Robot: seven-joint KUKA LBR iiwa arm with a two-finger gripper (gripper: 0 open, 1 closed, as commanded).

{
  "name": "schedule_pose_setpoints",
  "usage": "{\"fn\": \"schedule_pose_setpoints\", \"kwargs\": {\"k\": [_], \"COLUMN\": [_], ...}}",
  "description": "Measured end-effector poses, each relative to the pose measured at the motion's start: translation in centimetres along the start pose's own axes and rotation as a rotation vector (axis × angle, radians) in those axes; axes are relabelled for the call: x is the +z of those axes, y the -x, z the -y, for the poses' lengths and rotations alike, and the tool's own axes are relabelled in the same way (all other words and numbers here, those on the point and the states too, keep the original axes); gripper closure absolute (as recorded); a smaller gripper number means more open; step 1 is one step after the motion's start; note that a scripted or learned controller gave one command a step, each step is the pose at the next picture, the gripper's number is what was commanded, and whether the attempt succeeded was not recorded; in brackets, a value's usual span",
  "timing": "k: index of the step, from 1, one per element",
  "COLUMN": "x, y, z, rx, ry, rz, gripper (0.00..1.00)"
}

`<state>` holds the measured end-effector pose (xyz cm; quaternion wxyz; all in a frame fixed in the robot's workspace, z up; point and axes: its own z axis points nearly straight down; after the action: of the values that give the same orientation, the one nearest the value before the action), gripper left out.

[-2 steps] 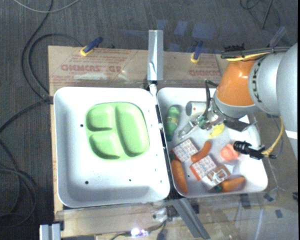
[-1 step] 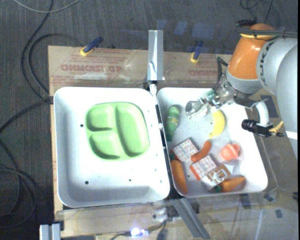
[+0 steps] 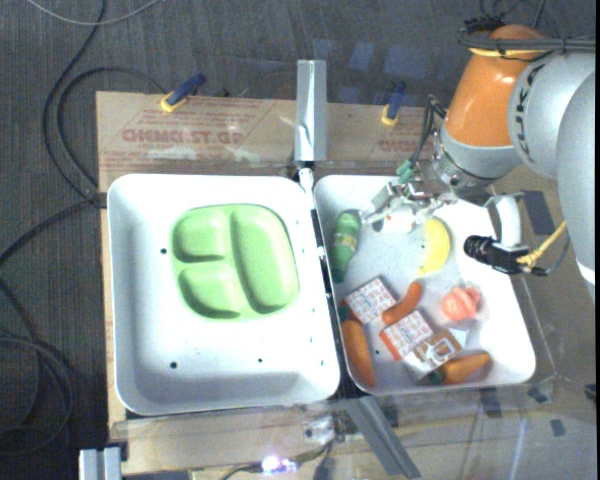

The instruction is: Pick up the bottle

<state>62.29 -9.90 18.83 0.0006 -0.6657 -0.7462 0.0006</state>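
1. I see the bottle (image 3: 344, 242) lying on its side in the right bin (image 3: 525, 360), against the bin's left wall and toward its far-left corner. It is green, with a darker lower body and a paler, rounded end pointing to the far edge. Its long axis runs roughly parallel to the left wall.
2. I locate the gripper (image 3: 398, 200) over the far edge of the right bin, just beside the pale end of the bottle. Nothing sits between the fingers. I cannot tell whether they are spread or closed; the metal parts blur together there.
3. I note the arm (image 3: 500, 108), with its orange band, above the far-right corner of the right bin.
4. I also record in the right bin a yellow banana (image 3: 436, 245) near the far edge, two patterned cartons (image 3: 370, 297) at the centre, and carrots (image 3: 357, 352) along the near edge.
5. I see the left bin (image 3: 130, 368) carrying a green divided tray (image 3: 236, 260) at its centre.
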Motion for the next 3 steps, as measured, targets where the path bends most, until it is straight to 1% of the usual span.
{"fn": "schedule_pose_setpoints", "kwargs": {"k": [1, 2, 3], "x": [9.5, 9.9, 9.9], "y": [0.1, 4.6, -0.3], "z": [3.1, 0.7, 6.1], "rx": [-0.074, 0.178, 0.234], "ry": [0.001, 0.011, 0.009], "rz": [-0.001, 0.002, 0.003], "gripper": [0.00, 0.00, 0.00]}}
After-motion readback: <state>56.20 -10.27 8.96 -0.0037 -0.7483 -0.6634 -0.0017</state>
